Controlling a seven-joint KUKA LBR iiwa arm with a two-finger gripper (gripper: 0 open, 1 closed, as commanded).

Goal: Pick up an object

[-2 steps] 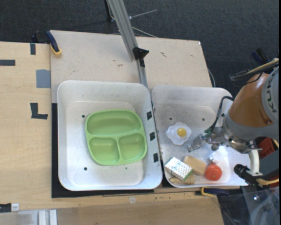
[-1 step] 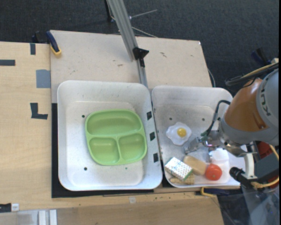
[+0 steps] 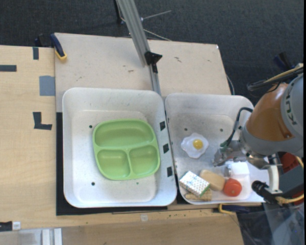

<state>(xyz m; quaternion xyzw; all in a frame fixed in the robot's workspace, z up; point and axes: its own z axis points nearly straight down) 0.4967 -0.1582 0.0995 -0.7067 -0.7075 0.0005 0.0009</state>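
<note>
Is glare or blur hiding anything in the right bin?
Camera view: even lighting; the white right bin looks bright but not washed out. The fried-egg toy and red tomato toy read clearly; the gripper is dark and soft, its details hard to resolve.

I cannot see how the tool (image 3: 223, 156) fingers stand; the arm (image 3: 275, 121) is cut off at the right edge.
</note>
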